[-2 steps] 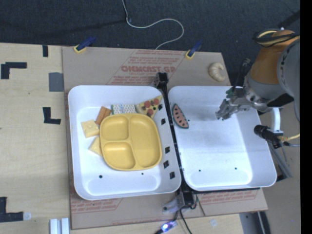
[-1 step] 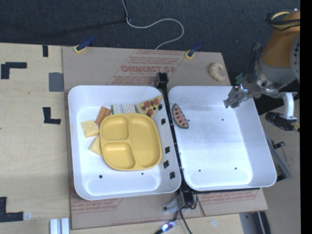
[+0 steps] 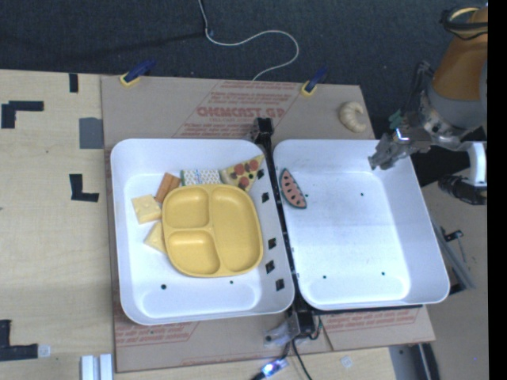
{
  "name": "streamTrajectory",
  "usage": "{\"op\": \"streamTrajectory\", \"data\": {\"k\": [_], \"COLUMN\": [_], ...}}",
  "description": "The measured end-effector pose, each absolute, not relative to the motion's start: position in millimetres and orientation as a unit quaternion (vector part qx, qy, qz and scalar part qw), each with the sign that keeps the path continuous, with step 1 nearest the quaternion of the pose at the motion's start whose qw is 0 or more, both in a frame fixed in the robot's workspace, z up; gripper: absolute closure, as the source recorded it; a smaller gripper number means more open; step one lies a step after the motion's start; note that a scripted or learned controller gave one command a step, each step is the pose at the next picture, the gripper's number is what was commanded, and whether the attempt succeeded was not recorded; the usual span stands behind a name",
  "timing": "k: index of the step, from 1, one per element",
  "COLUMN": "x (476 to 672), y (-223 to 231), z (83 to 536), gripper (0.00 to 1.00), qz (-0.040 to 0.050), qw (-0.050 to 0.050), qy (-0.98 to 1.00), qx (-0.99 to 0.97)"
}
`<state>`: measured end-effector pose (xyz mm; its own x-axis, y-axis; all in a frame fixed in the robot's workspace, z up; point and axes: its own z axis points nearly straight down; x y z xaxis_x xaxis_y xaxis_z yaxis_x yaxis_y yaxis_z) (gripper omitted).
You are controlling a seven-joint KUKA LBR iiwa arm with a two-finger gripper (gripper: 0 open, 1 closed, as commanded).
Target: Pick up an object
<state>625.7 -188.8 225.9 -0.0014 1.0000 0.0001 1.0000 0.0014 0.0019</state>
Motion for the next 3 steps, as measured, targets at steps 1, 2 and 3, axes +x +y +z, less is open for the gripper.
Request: {"op": "streamTrajectory", "data": {"k": [1,2,3], "x": [627.9,643.1,656.8], "y": [-133,-74,-23], "z": [234,223,217], "gripper": [1.0,1.0,1.0], "qz": [0.0003,0.0,-0.0003], "qw": [-0.001,-0.001,0.0], "qy": [0.709,0.71,0.709], "qx": [0.705,0.705,0.705]}}
